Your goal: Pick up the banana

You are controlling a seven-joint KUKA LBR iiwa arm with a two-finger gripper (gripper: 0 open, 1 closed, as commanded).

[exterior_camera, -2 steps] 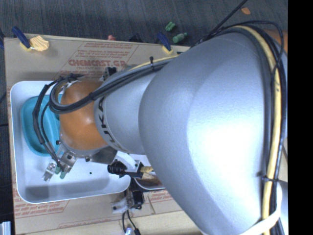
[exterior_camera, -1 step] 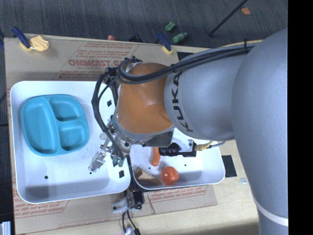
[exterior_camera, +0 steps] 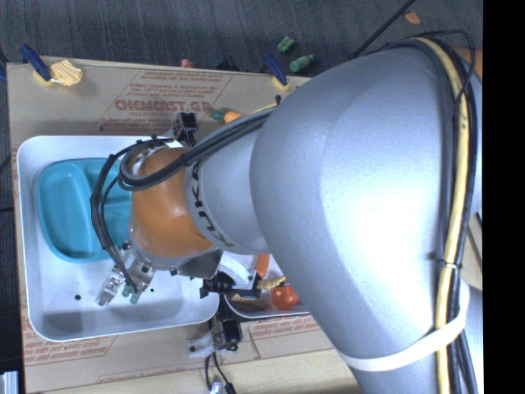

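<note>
My gripper (exterior_camera: 120, 290) hangs low over the near part of the left white bin (exterior_camera: 49, 318), below the orange wrist band (exterior_camera: 164, 212). Its two fingertips (exterior_camera: 107, 290) stand a little apart above the bare bin floor, with nothing between them. A blue dish-like object (exterior_camera: 70, 208) lies in the far left of that bin, just left of the wrist. The big grey arm (exterior_camera: 353, 203) covers most of the right bin and whatever lies under it.
In the right bin (exterior_camera: 246, 312), a red round thing (exterior_camera: 285, 296) and an orange stick-shaped thing (exterior_camera: 262, 263) peek out below the arm. Cardboard (exterior_camera: 164, 93) lies under the bins. A yellow-tipped clamp (exterior_camera: 64, 73) sits at the far left corner.
</note>
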